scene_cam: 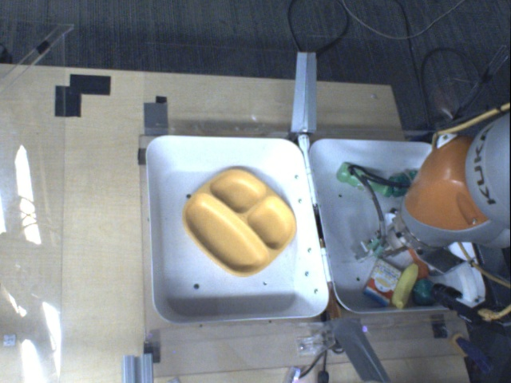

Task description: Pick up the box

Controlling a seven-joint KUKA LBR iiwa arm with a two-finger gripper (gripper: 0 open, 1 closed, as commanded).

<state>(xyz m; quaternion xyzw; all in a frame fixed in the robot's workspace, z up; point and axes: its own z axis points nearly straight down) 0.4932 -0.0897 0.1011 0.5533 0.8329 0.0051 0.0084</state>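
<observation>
One small box (pixel 383 282), its printed label too small to read, lies at about five o'clock in the right bin (pixel 343 238), touching a banana (pixel 405 286). At its two o'clock hangs the arm (pixel 459 186), lettered "KU"; whether the claw (pixel 382 244) is spread I cannot tell.

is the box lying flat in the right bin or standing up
Lying flat. The box shows its broad printed face upward on the right bin floor, beside a banana, below the arm.

Left bin (pixel 160 238): one large yellow three-lobed tray (pixel 239 219), roughly centred. Right bin (pixel 339 238): green object (pixel 351 173) near far wall, yellow banana-shaped item (pixel 405 286) near front wall. Black cables (pixel 375 6) on dark floor beyond bench.
</observation>
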